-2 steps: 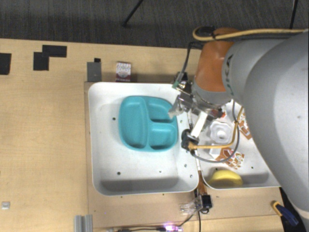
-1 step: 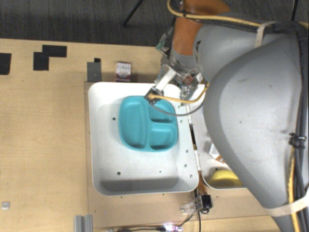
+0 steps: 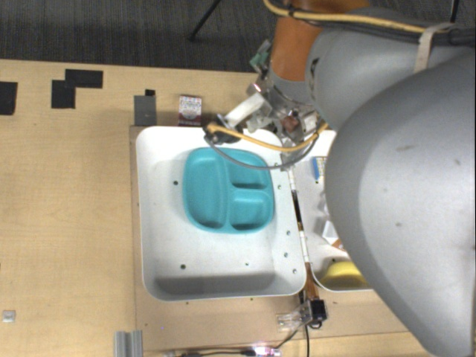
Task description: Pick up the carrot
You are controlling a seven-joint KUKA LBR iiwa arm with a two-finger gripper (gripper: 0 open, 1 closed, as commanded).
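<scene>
Smooth grey casing of the arm (image 3: pixel 401 162) bulges largest at the right, rounded and matte, and covers most of the right bin (image 3: pixel 320 270). Above it sits the glossy orange band (image 3: pixel 297 43), with a yellow cable (image 3: pixel 253 143) looping down past the wrist. Below the band is the claw (image 3: pixel 279 121), a cluster of small metal and white parts hanging over the far rim where the two bins meet; I cannot tell how it stands. The left bin (image 3: pixel 156 222) is a shallow white plastic tub with rounded corners and a few small dark holes in its floor. In it lies a teal tray (image 3: pixel 227 192), smooth, rounded and split into compartments. At the near edge of the right bin a yellow object (image 3: pixel 343 274) peeks out from under the arm, with a sliver of orange (image 3: pixel 336 242) just above it; whether that is the carrot cannot be told. The surface (image 3: pixel 67 222) is pale wood with black shapes (image 3: pixel 74 86) along its far edge, and beyond it runs dark grey carpet (image 3: pixel 111 13).
</scene>
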